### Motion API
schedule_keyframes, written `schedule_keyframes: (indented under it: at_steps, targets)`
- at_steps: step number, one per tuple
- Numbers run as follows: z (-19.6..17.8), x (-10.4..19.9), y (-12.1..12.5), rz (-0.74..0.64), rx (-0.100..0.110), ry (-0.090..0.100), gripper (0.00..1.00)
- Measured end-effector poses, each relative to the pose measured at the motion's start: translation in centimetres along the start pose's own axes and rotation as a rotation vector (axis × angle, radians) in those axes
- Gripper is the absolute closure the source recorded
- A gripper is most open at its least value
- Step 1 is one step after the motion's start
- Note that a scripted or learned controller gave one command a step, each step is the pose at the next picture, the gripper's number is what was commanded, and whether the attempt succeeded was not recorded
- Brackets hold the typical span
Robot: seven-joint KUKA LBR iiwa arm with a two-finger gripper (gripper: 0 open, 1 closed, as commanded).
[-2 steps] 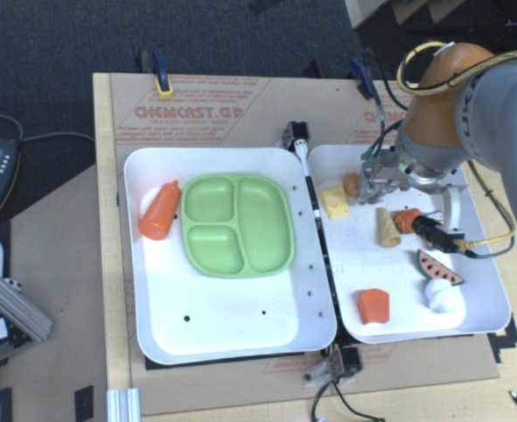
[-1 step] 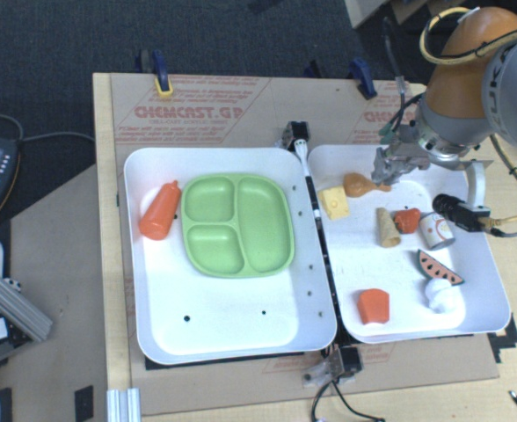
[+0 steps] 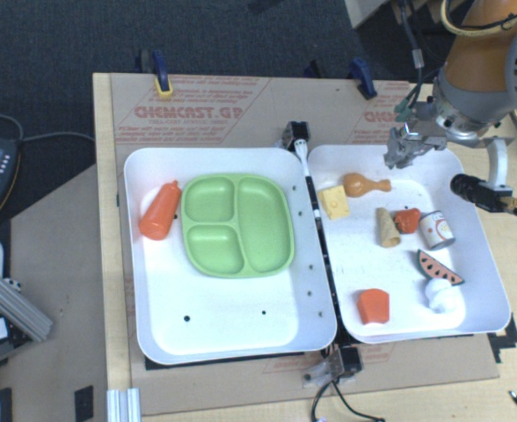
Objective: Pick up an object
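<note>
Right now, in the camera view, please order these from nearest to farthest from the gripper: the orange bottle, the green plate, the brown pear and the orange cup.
Measured from the gripper:
1. Brown pear, just below-left of it in the right bin.
2. Orange cup, at the near edge of the right bin.
3. Green plate, in the left bin.
4. Orange bottle, at the left bin's far left.

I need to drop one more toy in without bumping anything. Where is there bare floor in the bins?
Left bin: bare below the green tray. Right bin: bare left of the orange cup, below the cheese. Its right half is crowded.
</note>
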State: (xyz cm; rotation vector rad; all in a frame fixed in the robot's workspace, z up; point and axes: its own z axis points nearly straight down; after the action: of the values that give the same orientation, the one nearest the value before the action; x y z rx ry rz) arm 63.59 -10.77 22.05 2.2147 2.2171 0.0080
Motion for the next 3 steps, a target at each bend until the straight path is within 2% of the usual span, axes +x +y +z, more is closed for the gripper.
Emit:
schedule_keyframes:
  at_steps: [1, 2, 3]
  targets:
    - [0.8, 5.2, 0.6, -0.004, 0.008, 0.003, 1.0]
    - [0.1, 10.9, 1.7, -0.005, 0.005, 0.003, 1.0]
    - [0.6, 16.5, 0.3, -0.005, 0.013, 0.004, 1.0]
